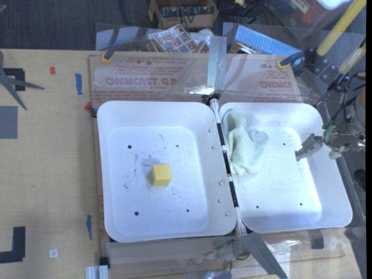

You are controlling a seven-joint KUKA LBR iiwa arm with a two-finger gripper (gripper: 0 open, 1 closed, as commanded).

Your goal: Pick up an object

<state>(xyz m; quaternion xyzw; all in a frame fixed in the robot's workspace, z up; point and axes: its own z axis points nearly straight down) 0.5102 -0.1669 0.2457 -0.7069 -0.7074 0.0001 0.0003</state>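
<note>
A small yellow cube [161,174] lies near the middle of the left bin [116,127]. A crumpled pale green-white cloth [242,144] rests against the left wall of the right bin [302,208]. My gripper [307,149] hangs over the right bin's right side, near its far right rim, well to the right of the cloth and far from the cube. Nothing shows in its grasp. The arm's wrist [343,138] reaches in from the right edge.
A metal divider strip [225,167] joins the two bins. Clear plastic sheeting [174,77] and a metal bracket [216,63] stand behind the bins. Wooden bench [46,156] lies left of the bins, with blue tape marks.
</note>
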